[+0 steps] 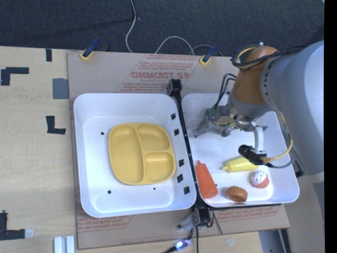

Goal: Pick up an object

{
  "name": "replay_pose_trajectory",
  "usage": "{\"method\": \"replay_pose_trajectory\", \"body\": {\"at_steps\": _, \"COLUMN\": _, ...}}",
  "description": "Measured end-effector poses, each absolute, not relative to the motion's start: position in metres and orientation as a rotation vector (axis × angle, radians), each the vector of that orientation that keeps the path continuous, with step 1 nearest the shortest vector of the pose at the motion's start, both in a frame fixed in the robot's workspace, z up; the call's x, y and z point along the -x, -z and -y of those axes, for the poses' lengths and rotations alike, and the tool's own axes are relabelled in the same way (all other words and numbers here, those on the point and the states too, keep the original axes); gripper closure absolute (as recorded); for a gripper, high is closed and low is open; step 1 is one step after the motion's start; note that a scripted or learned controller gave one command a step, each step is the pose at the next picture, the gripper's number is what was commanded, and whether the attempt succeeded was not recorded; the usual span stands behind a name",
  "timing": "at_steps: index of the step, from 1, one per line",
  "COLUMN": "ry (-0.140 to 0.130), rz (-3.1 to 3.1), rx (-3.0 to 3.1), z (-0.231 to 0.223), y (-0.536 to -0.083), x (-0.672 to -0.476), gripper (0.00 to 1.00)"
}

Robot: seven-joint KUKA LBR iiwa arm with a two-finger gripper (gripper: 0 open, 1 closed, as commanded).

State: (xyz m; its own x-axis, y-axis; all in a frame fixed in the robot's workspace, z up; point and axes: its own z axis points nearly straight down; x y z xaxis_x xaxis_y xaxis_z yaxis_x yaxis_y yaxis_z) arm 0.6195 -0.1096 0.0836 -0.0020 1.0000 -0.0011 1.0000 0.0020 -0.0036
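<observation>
In the camera view, two white bins are seen side by side on the surface [31,141]. The left bin [89,194] carries a yellow divided plate [141,153] lying flat near its middle. The right bin [281,194] carries the candidate objects, gathered toward its near side: an orange carrot-like piece [206,179] lying against the wall shared with the left bin, a brown rounded item [237,194] just beside it, a yellow banana-shaped piece [239,165] further right, and a small white-and-red round item [258,179] near the banana's end.

The arm [300,99] is reached in from the right, its orange band above the wrist being visible. The gripper [202,129] is held low over the far-left part of the right bin, with its fingers spread apart and nothing seen between them. It is placed well apart from all four objects, over bare bin floor.

The step in hand is judged to be the approach: no object has been selected by contact and none has been lifted. For the next move, the gripper would need to be carried toward the near side of the bin, centred over one object such as the carrot-like piece, lowered around it with its fingers aligned across the narrow width, and only then closed. The piece's closeness to the bin wall may leave little room for one finger.
</observation>
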Motion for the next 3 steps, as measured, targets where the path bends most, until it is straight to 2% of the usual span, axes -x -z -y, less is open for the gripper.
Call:
{"method": "replay_pose_trajectory", "body": {"at_steps": 1, "ry": -0.003, "rz": 2.224, "rx": 2.216, "z": 0.109, "y": -0.096, "x": -0.62, "gripper": 1.0}}
{"method": "replay_pose_trajectory", "body": {"at_steps": 3, "ry": 0.003, "rz": 2.225, "rx": 2.222, "z": 0.115, "y": -0.184, "x": -0.627, "gripper": 1.0}}
